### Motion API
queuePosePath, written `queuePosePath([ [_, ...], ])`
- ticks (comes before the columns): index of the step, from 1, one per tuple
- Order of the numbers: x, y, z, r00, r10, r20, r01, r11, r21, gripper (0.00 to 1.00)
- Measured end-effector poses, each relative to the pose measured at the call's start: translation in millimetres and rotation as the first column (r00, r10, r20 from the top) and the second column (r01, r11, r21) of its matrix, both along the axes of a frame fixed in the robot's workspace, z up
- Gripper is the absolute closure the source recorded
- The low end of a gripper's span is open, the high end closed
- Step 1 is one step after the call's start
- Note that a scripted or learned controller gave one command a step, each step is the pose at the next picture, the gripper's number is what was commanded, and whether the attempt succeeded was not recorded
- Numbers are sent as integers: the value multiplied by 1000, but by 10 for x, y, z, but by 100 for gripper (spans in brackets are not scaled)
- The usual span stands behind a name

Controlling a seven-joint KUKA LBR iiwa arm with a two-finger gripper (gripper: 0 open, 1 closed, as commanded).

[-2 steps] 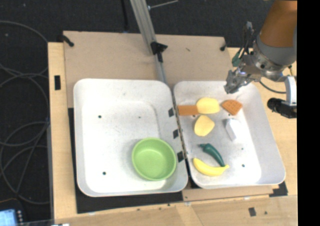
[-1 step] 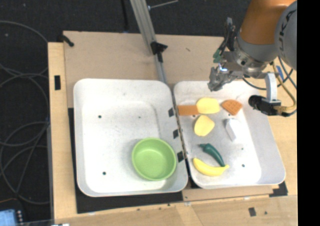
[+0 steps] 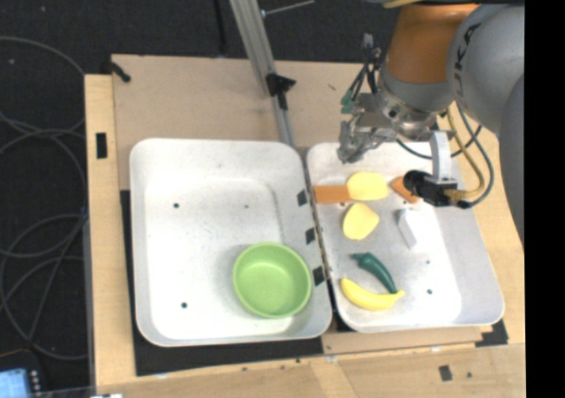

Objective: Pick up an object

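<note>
The right bin (image 3: 468, 281) holds a yellow lemon-like piece (image 3: 367, 185), a second yellow rounded piece (image 3: 359, 221), an orange block (image 3: 330, 194), a dark green pepper (image 3: 376, 271), a yellow banana (image 3: 370, 296) and a small grey block (image 3: 406, 229). My gripper (image 3: 351, 147) hangs over the far left corner of that bin, just above and behind the lemon-like piece. I see nothing held in it. The arm's orange band (image 3: 430, 30) towers over the bin's back edge.
A green bowl (image 3: 272, 279) sits in the left bin (image 3: 177, 211) near its front right corner. A slanted metal pole (image 3: 256, 43) rises behind the bins. An orange-and-black fitting (image 3: 428, 187) on the arm hangs over the right bin.
</note>
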State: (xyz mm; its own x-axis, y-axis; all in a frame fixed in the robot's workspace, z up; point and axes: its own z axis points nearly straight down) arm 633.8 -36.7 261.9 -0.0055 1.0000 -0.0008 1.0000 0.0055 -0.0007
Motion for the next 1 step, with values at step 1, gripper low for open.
queuePosePath([
  [1,-4,534,44,1000,-2,2,2,1000,1,100],
])
